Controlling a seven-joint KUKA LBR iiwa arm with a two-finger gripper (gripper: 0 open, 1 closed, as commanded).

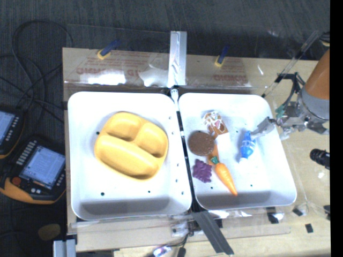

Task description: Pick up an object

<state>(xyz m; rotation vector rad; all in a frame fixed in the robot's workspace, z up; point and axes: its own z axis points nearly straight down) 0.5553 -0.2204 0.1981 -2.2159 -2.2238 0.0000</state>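
Observation:
In the right bin lie a blue toy, an orange carrot, a purple grape cluster, a brown round disc and a brown-and-white frosted piece. A large yellow bread-shaped object takes up the middle of the left bin. My gripper reaches in over the right bin's right rim, its tip just above and to the right of the blue toy. Nothing can be seen held in it.
The grey arm with its orange band stands at the right edge, with cables beside it. A metal divider separates the bins. Handheld control devices lie on the floor at the left. Taped plastic sheeting lies behind the bins.

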